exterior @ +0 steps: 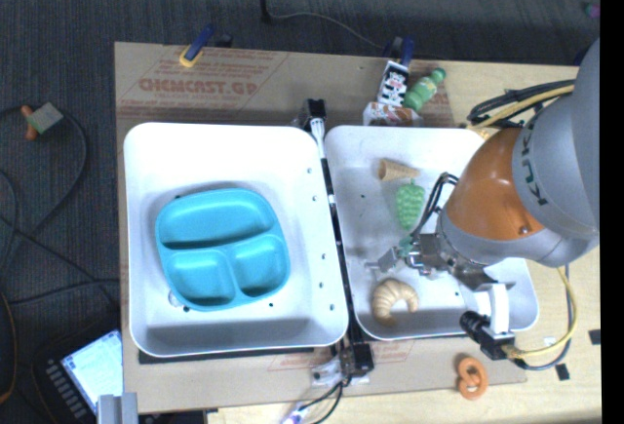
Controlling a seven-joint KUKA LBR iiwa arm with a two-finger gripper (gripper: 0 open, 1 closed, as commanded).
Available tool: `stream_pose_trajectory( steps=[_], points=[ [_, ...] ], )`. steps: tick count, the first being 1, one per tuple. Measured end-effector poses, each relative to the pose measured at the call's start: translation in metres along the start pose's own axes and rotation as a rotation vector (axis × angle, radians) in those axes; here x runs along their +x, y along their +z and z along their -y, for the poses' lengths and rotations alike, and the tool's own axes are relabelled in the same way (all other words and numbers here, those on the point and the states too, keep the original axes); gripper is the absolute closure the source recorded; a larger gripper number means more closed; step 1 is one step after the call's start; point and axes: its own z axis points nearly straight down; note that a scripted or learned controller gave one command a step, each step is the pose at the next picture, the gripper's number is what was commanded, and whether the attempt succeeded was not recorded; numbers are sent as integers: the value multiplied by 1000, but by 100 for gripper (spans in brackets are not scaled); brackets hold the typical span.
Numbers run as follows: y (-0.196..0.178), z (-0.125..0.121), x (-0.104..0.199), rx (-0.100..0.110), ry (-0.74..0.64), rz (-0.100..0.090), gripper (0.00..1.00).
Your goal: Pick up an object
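While hand (390, 259) hangs (grip unclear), one croissant (394, 298), one cone (395, 170), one blue tray (222, 248).

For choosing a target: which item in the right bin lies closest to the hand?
The croissant, just below-left of the hand; the green item and cone lie farther.

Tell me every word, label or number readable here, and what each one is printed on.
"CHEMCAST GP", red letters on the brown cardboard sheet under the bins.
"KU", the letters that show on the grey robot arm by its orange band.
Print on the small black-and-white packet on the board's far edge: too blurred to read.
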Motion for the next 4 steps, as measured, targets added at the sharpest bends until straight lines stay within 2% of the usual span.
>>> stream_pose_trajectory(
  steps=[1, 2, 3, 4],
  points=[
    [-11, -1, -1, -3, 1, 1, 100],
    [-10, -1, -1, -1, 1, 1, 0],
    [-16, 2, 0, 10, -2, -6, 0],
    [-10, 3, 5, 12, -1, -6, 0]
  ],
)
